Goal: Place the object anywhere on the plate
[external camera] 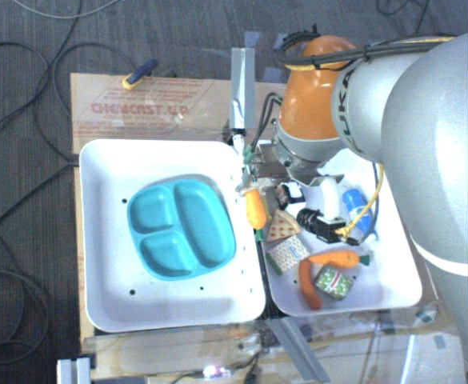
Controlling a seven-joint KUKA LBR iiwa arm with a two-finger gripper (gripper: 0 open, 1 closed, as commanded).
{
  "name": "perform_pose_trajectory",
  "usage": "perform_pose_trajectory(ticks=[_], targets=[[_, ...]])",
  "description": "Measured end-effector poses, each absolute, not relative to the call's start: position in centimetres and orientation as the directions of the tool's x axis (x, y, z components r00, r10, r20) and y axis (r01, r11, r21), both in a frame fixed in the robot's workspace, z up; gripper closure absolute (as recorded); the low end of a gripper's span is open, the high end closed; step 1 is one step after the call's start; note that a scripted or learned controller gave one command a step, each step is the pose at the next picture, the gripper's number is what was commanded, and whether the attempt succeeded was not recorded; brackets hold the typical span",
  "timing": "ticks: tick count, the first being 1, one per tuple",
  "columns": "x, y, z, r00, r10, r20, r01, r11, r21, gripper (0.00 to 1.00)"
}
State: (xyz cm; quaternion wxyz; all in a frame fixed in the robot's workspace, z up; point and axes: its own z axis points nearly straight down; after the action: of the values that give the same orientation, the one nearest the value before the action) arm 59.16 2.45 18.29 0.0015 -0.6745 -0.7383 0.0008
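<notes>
Camera view, looking down at a slant on both bins:

Object: orange-yellow toy piece [255,209], elongated, hanging roughly upright over the seam between the two bins, just off the right edge of the plate, not on it.

Fingers: gripper [252,189] directly above the orange-yellow toy piece and touching its top; whether clamped on it or merely against it, cannot tell.

Plate: teal, three compartments [182,226], lying in the middle of the left bin, slightly turned, nothing on it.

Left bin: white, shallow [106,294], holding the plate alone.

Right bin: white [394,282], partly covered by the arm; carrying a patterned triangular cracker-like piece [282,228], a checked square block [288,254], a carrot with green end [338,258], a reddish sausage shape [307,285], a small green packet [333,282], and a blue item [357,208] beside a white one [328,194].

Arm: grey with orange band [318,94], reaching in from the right, wrist over the right bin's upper left corner.

Counter: brown cardboard sheet [146,110] with red print behind the left bin, a small yellow-and-blue tool [139,74] at its top edge.

Floor: dark carpet with loose cables [26,62].
</notes>
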Motion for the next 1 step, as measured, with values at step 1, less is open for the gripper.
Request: perform_pose_trajectory(ticks=[1], targets=[[56.81, 4.82, 24.20, -0.093, 0.996, 0.001, 0.996, 0.093, -0.003, 1.00]])
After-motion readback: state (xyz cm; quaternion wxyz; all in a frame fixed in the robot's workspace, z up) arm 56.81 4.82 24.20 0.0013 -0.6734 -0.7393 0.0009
